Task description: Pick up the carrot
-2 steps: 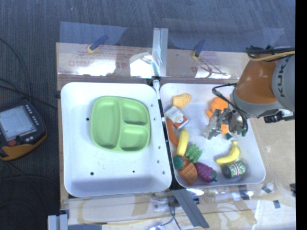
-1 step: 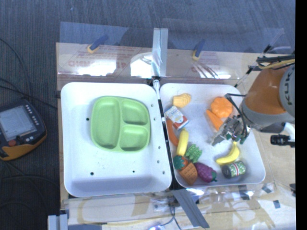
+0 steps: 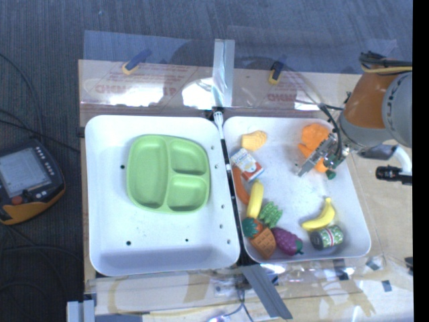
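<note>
Hovering at the far right of the right bin (image 3: pixel 355 200), the gripper (image 3: pixel 320 161) is judged to be in the approach step, its grip unreadable, while the carrot (image 3: pixel 263 241) is seen near left, so a leftward, nearer reach is called for.

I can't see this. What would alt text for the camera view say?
A grey-and-orange robot arm's gripper hovers in the right bin by an orange toy; the carrot lies at its left wall among toy foods. A green divided plate sits in the left bin.
</note>
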`<action>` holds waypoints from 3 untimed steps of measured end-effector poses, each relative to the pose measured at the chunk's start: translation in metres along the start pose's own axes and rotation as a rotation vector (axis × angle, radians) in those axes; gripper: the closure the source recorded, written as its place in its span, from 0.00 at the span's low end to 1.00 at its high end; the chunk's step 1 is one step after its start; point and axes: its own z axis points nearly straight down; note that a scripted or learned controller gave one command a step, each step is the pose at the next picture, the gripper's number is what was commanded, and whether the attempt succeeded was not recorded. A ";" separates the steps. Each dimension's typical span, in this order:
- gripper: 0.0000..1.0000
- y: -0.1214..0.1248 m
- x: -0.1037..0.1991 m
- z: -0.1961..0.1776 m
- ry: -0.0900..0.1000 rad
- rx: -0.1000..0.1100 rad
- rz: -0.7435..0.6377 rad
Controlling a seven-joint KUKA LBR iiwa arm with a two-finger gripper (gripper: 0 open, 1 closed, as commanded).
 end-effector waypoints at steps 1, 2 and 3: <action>1.00 0.061 0.017 -0.082 -0.002 -0.001 -0.020; 1.00 0.032 0.090 -0.002 -0.004 -0.001 -0.424; 1.00 -0.038 0.153 -0.066 0.010 0.001 -0.916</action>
